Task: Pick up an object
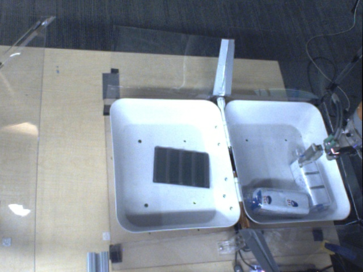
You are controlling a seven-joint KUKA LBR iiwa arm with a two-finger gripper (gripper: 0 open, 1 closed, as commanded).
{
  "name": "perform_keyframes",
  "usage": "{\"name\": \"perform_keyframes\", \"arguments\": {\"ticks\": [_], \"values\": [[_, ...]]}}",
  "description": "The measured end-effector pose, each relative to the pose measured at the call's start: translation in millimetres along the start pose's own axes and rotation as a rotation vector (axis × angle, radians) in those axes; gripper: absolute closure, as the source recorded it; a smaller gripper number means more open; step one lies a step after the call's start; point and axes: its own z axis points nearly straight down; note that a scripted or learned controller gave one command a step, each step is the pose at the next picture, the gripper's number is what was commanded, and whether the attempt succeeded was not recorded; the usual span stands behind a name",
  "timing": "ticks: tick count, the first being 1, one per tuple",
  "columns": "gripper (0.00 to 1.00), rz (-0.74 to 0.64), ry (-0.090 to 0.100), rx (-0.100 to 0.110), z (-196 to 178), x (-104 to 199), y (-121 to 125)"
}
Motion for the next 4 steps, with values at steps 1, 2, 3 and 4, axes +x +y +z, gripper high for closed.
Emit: {"name": "perform_keyframes", "arguments": {"ticks": [1,2,3,4], "values": [[0.00,-0.073,-0.007,-0.012,113,-7,41],[0.00,-0.080,-0.002,-0.004,116,-22,130],[0.00,-0.122,-0.003,-0.004,106,-23,140],[0.00,-0.165,-0.001,-0.002,108,-11,60]]}}
